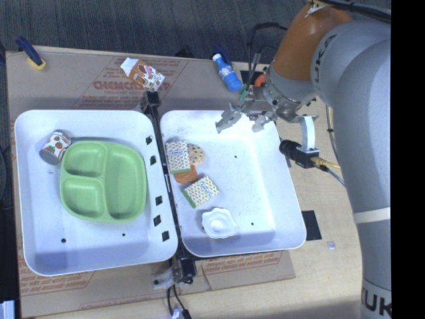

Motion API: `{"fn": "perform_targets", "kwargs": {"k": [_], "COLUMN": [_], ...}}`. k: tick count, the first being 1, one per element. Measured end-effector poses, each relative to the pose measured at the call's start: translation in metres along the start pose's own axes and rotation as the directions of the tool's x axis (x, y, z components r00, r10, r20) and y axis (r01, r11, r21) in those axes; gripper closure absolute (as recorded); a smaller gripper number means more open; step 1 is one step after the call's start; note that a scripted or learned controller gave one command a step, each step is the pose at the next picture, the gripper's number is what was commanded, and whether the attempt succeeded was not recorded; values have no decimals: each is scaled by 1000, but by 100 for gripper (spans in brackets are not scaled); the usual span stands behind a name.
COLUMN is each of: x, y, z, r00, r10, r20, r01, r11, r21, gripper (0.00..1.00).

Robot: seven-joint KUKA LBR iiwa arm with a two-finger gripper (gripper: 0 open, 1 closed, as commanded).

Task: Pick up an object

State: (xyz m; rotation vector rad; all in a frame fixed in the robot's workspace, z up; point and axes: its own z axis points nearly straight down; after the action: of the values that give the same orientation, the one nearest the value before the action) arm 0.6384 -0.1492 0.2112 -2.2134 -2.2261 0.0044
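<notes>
Pincer (244,120) hovers spread and empty over the far end of the right shallow white plastic bin (279,198), so the approach step is in hand, and next it likely must travel toward the green-patterned square packet (200,191) and descend.

Arm's jaws (244,119) hover open over right bin (279,205); green tray (103,180) fills left bin (40,244)
</notes>
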Motion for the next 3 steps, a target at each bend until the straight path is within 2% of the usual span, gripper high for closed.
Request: {"fn": "perform_targets", "kwargs": {"k": [3], "x": [0], "y": [0], "z": [0], "r00": [1000], "r10": [0], "r20": [0], "r01": [0], "r11": [1000], "r21": [0], "gripper": [0]}}
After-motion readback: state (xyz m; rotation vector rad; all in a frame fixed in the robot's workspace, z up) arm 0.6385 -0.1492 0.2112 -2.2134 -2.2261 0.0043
